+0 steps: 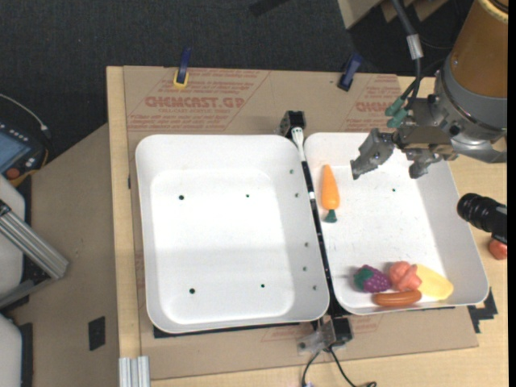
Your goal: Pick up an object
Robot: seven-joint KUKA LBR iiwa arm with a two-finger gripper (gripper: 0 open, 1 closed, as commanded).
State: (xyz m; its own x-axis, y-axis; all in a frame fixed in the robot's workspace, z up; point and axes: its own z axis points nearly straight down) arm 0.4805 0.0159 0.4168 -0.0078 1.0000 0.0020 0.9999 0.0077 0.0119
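The bench (242,95), a brown board, carries two shallow white bins side by side: the left bin (161,160) and the right bin (451,216), which holds all the toys. The grey arm (484,55) reaches in from the right, and its hand (395,161) hangs over the upper part of the right bin with its two fingers spread apart and nothing between them. The nearest candidate is the toy carrot (329,187), lying lengthwise just beside the divider between the bins, apart from the hand. A cluster sits in the bin's near corner: a yellow piece (435,284), a pink toy (405,274), a sausage (396,298) and a purple grape bunch (372,279), all touching or nearly so. The risk I see is the carrot's place by the wall: a finger coming down on the divider side could strike the rim or nudge the carrot away. The corner cluster is worse, since fingers would likely catch two pieces or the bin's wall. The middle of the right bin gives open room for a descent.
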